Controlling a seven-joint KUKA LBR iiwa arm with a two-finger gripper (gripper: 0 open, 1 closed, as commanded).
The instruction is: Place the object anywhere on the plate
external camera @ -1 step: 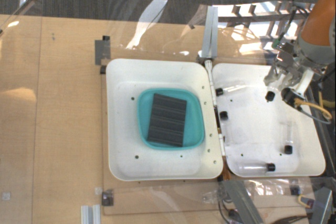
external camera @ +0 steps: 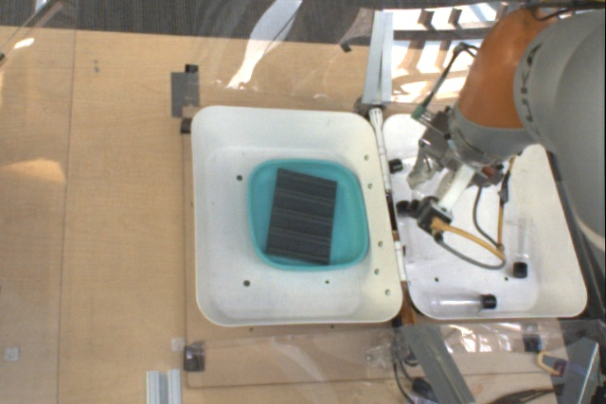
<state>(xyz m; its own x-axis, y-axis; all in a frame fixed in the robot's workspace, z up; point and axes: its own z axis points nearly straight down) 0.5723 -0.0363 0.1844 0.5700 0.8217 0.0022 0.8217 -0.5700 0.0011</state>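
Bench [external camera: 95, 232] of pale wood, seen from above at a slant, with two shallow white bins set side by side and touching along their inner edges.

Left bin [external camera: 218, 279]: a teal plate [external camera: 258, 213] with rounded corners is seated near the middle of the floor. A dark grey ribbed block [external camera: 302, 216] — rectangular, long side running roughly top to bottom of the view, slightly tilted — is lying flat on the plate, wholly within its rim. Teal is visible on all four sides of the block.

Right bin [external camera: 559, 284]: partly covered by the arm [external camera: 540, 80], which is entered from the right. The grey body and orange band are seen over the bin's upper half. The gripper [external camera: 423, 184] is hung low over the bin's left part, just beside the shared edge, well apart from the plate and block. Its state cannot be told; the tip is lost among cables and small dark fittings. Nothing is seen to be held by it.

A yellowish cable [external camera: 473, 246] is looped across the right bin's floor below the gripper. Two small dark-capped items are noted near that bin's lower right — too small to identify.

A dark bracket [external camera: 186, 92] is fixed to the bench at the left bin's upper left corner.
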